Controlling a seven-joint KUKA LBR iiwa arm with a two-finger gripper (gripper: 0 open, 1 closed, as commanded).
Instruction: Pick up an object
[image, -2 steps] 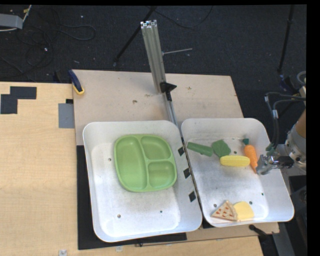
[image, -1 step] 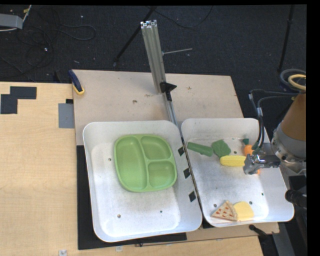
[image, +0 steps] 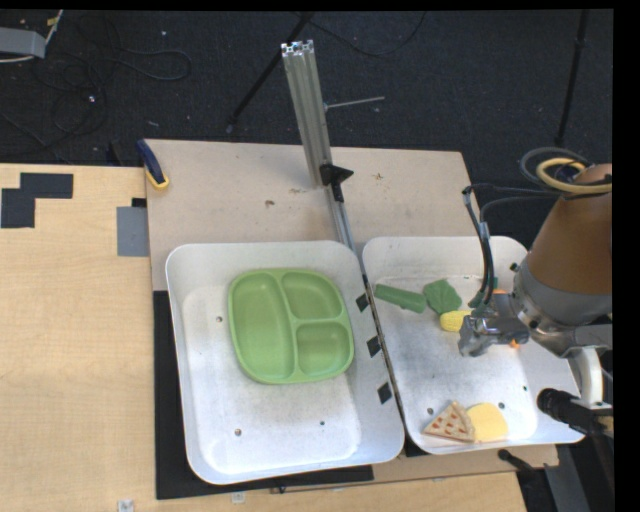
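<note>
The right bin (image: 440, 390) holds a green leafy toy vegetable (image: 420, 297) near its back, a small yellow piece (image: 452, 321) beside it, and a waffle-patterned wedge (image: 449, 424) with a yellow slice (image: 488, 422) at the front. My gripper (image: 473, 340) hangs low over the right bin, just right of and below the yellow piece. I see nothing between its fingers. The arm's orange band and grey wrist cover the bin's right side.
The left bin (image: 200, 420) carries a green divided plate (image: 291, 325). A metal post (image: 310, 110) rises behind the bins' shared edge. Black clips (image: 374, 345) sit along the divider. A blue and yellow tool (image: 153, 165) lies at the bench's back left.
</note>
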